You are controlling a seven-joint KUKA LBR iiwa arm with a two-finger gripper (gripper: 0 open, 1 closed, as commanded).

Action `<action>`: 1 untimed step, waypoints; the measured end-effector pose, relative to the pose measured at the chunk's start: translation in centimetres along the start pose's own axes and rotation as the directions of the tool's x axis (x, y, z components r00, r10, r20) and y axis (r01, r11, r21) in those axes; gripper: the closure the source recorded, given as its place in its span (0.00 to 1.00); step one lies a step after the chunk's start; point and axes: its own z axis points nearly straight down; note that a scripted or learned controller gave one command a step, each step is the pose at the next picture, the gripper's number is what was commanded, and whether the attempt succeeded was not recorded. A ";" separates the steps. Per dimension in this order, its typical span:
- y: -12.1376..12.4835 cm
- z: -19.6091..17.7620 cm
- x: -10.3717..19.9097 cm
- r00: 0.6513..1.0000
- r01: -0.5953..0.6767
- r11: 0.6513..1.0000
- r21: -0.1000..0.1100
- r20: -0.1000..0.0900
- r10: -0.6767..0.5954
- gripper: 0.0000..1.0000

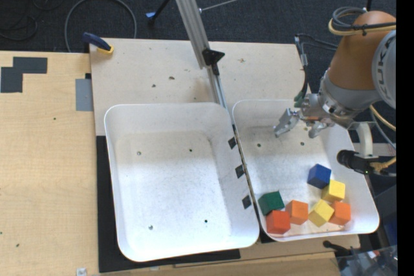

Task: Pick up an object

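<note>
We judge the small coloured cubes, apparently hard wood or plastic, clustered at the near edge of the right shallow white bin (253, 114), to be light, stiff and easy to pinch across two flat opposite faces; the blue cube (319, 176), standing slightly apart from the yellow cube (335, 190), looks the most accessible. Our tool (299, 125) hangs over the bin's far end, well apart from the cubes, its fingers spread and holding nothing.

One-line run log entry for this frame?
gripper: open, nothing held, over right bin far end | blocks: six, clustered near end | left bin: untouched
</note>
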 end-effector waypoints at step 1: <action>-6.6 1.7 -4.2 1.000 -0.002 1.000 0.006 0.001 0.002 0.00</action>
